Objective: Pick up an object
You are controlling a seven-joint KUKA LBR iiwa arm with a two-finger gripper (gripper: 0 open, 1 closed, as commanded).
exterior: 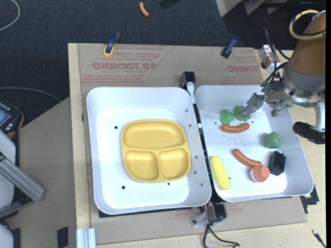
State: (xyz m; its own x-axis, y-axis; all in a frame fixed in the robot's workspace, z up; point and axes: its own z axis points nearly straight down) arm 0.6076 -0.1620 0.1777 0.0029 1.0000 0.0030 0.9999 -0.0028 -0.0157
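Camera view: hand (pixel 253 106) low at right bin's (pixel 295 185) twelve o'clock, touching green toy (pixel 228 117); grip indiscernible, nothing lifted yet.

1. The left bin (pixel 103 138) holds a yellow tray (pixel 155 150).
2. The right bin (pixel 295 182) holds broccoli (pixel 227 117), two sausages (pixel 235 128) (pixel 246 158), corn (pixel 220 172), a green ball (pixel 271 139) and a black block (pixel 276 162).
3. The tool (pixel 252 106) hangs just beside the broccoli.

One fixed camera overlooks both bins (pixel 98 138) obliquely.
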